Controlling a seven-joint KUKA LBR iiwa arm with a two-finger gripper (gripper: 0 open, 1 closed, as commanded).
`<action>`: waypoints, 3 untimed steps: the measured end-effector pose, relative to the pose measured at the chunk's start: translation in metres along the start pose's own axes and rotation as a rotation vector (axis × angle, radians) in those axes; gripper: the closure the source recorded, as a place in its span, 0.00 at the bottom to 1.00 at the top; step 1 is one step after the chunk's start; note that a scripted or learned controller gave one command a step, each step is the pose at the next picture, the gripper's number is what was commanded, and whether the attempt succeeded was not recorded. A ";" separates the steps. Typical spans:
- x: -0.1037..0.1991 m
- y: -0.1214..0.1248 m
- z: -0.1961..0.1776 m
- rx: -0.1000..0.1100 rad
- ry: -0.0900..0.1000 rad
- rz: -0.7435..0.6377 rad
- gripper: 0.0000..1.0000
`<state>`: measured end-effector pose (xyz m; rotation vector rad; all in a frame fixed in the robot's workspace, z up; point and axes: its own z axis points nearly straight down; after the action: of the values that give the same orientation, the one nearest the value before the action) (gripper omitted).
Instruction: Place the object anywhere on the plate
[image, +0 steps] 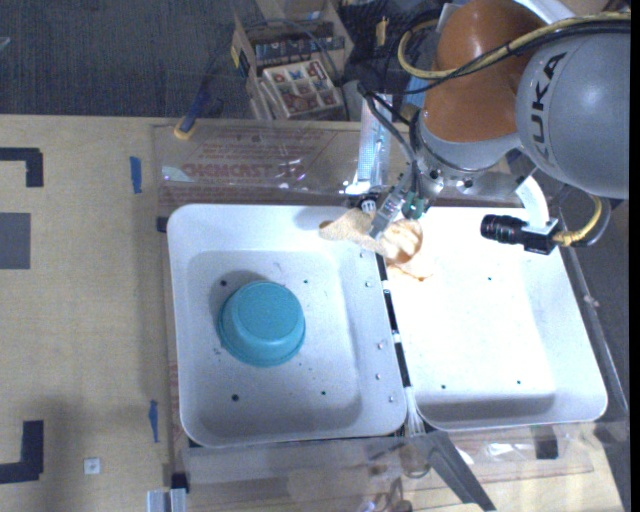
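Observation:
A blue round plate (262, 321) sits in the left bin (200, 400), left of its middle. My gripper (386, 218) hangs over the divider between the two bins, near their far edge. A soft tan and orange object (404, 242) sits between its fingers, so the gripper is shut on it. One tan end (343, 227) sticks out left over the left bin's far right corner. The orange end hangs over the right bin's far left corner. The object is well up and to the right of the plate.
The right bin (500, 350) lies under the arm. A black cylindrical part (512, 231) on the arm juts over its far edge. A clear plastic sheet (260, 165) and boxes (295, 75) lie beyond the bins.

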<state>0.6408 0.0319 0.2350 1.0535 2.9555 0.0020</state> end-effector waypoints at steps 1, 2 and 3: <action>0.028 0.044 0.014 -0.002 -0.001 -0.396 1.00; 0.062 0.085 0.009 -0.003 0.000 -0.678 1.00; 0.083 0.133 0.011 -0.004 0.000 -0.683 1.00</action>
<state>0.6606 0.1874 0.2242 0.0035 3.1367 0.0051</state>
